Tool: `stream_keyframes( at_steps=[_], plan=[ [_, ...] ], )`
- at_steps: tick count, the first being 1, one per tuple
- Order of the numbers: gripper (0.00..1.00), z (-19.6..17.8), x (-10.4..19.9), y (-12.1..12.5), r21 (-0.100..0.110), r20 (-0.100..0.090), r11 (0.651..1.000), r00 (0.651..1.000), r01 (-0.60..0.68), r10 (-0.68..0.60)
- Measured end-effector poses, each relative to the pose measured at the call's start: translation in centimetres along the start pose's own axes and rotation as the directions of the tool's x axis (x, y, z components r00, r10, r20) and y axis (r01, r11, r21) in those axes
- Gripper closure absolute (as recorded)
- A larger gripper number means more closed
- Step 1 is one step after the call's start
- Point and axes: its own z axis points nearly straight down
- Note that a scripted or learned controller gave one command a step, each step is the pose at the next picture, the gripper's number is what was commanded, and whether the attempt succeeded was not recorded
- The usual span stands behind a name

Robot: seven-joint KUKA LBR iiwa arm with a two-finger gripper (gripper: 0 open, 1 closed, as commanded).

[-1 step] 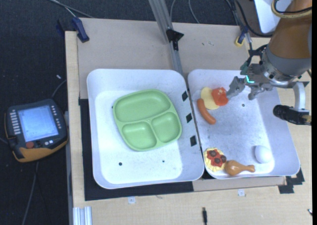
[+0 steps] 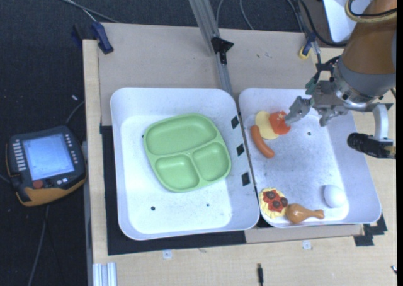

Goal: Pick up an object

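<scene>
1. Nearest the lens, at the lower edge of the right-hand shallow white bin (image 2: 368, 206), lie a round toy pizza slice with dark toppings (image 2: 272, 201) and a brown plastic drumstick (image 2: 303, 213), touching each other; a white egg-shaped piece (image 2: 334, 196) sits just to their right.
2. Higher in that bin, towards its upper left, an orange toy sausage (image 2: 262, 142) lies beside a pale yellow piece (image 2: 266, 125) with a red tomato-like piece (image 2: 279, 121) resting against it.
3. Poised over the red piece's right side is the end effector (image 2: 316, 112). Its fingers (image 2: 297, 109) look spread, one tip just beside the red piece, nothing pinched between them.
4. In the left-hand white bin (image 2: 126, 171) a green three-compartment plastic plate (image 2: 187, 151) sits well apart from the action.
5. To do this step well, I judge the arm should centre both fingers around the red piece before descending, since only one tip is near it now.
6. Closing off-centre risks nudging the red piece onto the yellow one or the sausage rather than gripping it.
7. Lifting straight up would avoid the bin wall on the desk (image 2: 157, 58).
</scene>
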Motion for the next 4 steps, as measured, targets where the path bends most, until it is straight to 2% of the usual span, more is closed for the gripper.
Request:
stream_keyframes(
  at_steps=[1, 2, 3, 4],
  plan=[
    [0.0, 4.5, 0.7, 0.1, 0.005, -0.001, 1.0, 1.0, 0.0, 0.0],
    [0.0, 9.6, 0.9, -1.1, 0.007, -0.001, 1.0, 1.0, -0.001, 0.001],
    [0.0, 13.9, 1.0, -0.9, -0.002, 0.0, 1.0, 1.0, 0.0, 0.0],
    [1.0, 12.5, 0.8, -0.8, -0.007, 0.003, 1.0, 1.0, -0.001, 0.001]
  ],
)
